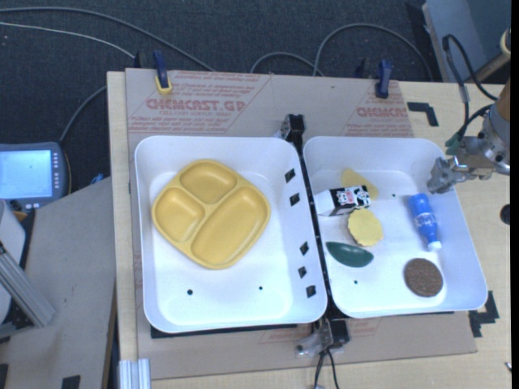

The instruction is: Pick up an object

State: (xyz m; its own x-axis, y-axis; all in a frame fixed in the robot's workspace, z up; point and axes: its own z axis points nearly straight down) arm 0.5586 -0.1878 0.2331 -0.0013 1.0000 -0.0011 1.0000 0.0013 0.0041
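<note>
The right bin (454, 298) holds a small black-and-white milk carton (347, 198), two yellow chip-like pieces (366, 228) (355, 178), a dark green leaf shape (350, 254), a blue bottle (423, 220) and a brown round cookie (423, 276). My gripper (448, 173) hangs at the right bin's far right rim, above and a little right of the blue bottle. Nothing shows between its tips.
The left bin (162, 298) holds a yellow divided plate (212, 213). A black divider with clips (304, 217) runs between the bins. Two blue clamps (162, 75) (383, 78) pin the cardboard sheet at the back. A small screen (28, 171) stands off the bench at left.
</note>
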